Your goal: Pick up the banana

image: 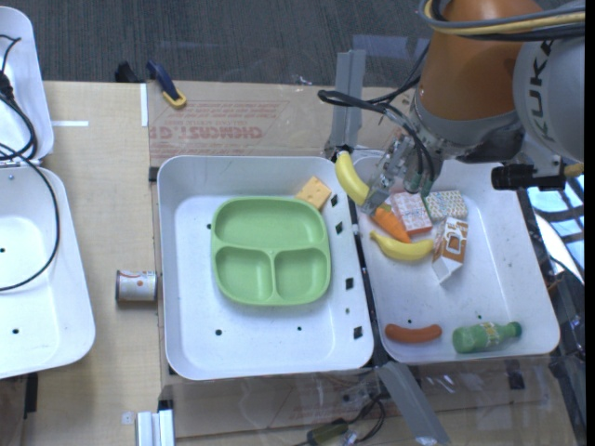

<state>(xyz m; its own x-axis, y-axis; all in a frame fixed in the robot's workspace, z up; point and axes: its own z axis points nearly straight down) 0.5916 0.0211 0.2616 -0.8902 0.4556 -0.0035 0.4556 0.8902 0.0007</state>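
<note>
One yellow banana (pixel 350 176) hangs over the wall between the two bins, its lower end caught in my gripper (pixel 376 193), which is shut on it. The arm comes down from the upper right, with its orange band above the wrist. A second banana (pixel 403 247) lies flat in the right bin (pixel 521 277), just below the gripper and beside an orange carrot (pixel 390 221).
The right bin also holds small snack boxes (pixel 411 212), a white and orange packet (pixel 450 245), a red sausage (pixel 413 333) and a green bottle (pixel 485 335). In the left bin (pixel 186 277) sit a green divided plate (pixel 271 251) and a cheese wedge (pixel 314 192). A small can (pixel 137 286) lies on the bench.
</note>
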